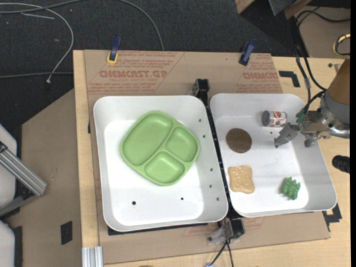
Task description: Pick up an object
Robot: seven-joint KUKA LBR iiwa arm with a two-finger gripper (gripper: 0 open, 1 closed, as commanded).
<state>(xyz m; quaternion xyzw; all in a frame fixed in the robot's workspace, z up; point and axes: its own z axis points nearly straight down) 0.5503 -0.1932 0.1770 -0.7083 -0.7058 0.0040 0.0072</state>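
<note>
Lying at the near right corner of the right bin [320, 174], a small green leafy piece [290, 187] sits closest to the camera, with a tan slice of toast [242, 179] near the same bin's near left corner. Farther in, a round brown patty [238, 140] rests beside the bin's left wall, and beyond it a small can [274, 118] lies on its side toward the far edge. That makes four loose things in the right bin, one of each kind. The jaws [297, 136] hang over the right side of this bin, their two grey fingers apart and pointing down with nothing between them; the can lies just beyond and left of them, the patty well to their left, the green piece nearer the camera than they are. In the left bin [105, 149] lies a single green plate [160, 147] with three compartments, turned at a slant near the bin's middle. Both bins stand side by side on the cardboard-covered surface [83, 121], and two blue clamps [115, 48] grip its far edge.
</note>
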